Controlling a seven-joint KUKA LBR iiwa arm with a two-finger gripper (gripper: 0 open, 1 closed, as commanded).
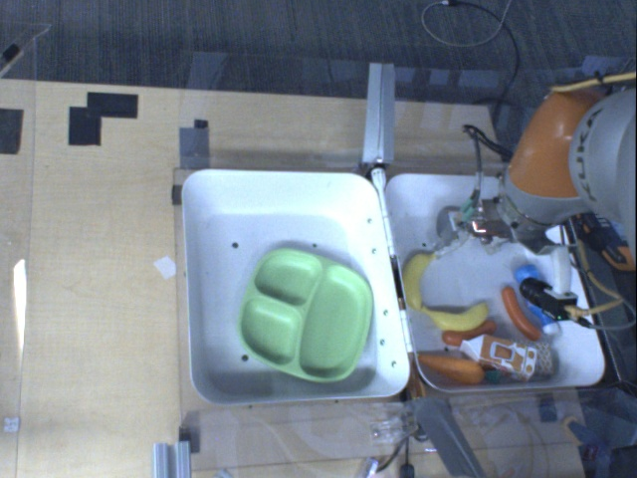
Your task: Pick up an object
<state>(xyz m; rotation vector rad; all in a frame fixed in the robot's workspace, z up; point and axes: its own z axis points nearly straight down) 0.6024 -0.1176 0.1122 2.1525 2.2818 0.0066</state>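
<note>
In the right bin (428,192) a yellow banana (438,305) curves along the left side. Near the front wall are an orange carrot (453,367) and an orange and white carton (506,355). A red sausage (518,312) and a small blue object (528,272) lie at the right. My gripper (460,227) hangs over the back of this bin, just beyond the banana's upper end. Nothing shows in its grasp.
The left bin (214,267) holds a green divided plate (307,314). A metal divider post (378,118) stands at the back between the bins. The grey and orange arm (557,157) covers the right bin's back right corner.
</note>
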